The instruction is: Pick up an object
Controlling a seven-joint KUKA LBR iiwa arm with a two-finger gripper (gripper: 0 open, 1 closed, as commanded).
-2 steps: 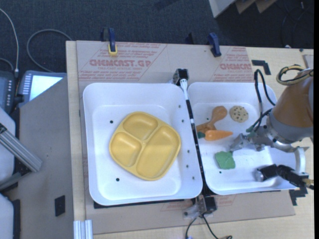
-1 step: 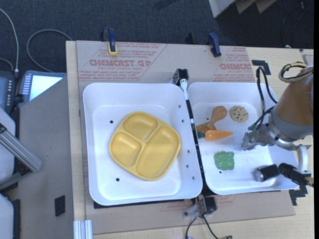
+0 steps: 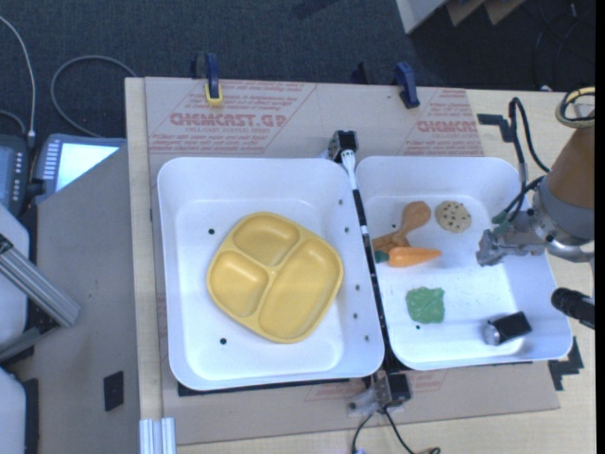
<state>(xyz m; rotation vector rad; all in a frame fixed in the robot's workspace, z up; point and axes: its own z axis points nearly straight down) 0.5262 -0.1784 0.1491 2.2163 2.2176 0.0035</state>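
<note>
- Two shallow white bins sit side by side on the desk; the left bin [image 3: 180, 253] holds a yellow divided plate [image 3: 274, 277], stiff plastic, too broad to pinch except at its rim.
- In the right bin [image 3: 473, 173], from left: a wooden spoon [image 3: 405, 225] touching an orange carrot [image 3: 412, 256], both rigid, light toys best taken across their narrow width; a green leafy piece [image 3: 426, 305], probably soft; a cookie [image 3: 454, 217], flat and hard to get under; a dark cylinder [image 3: 507, 329] that may roll.
- The tool [image 3: 499, 246] hangs over the right bin's right side, near no object; I cannot tell how far open it is, and nothing shows in it.
- The bins' smooth floors look slippery; cardboard backs them, dark carpet beyond.
</note>
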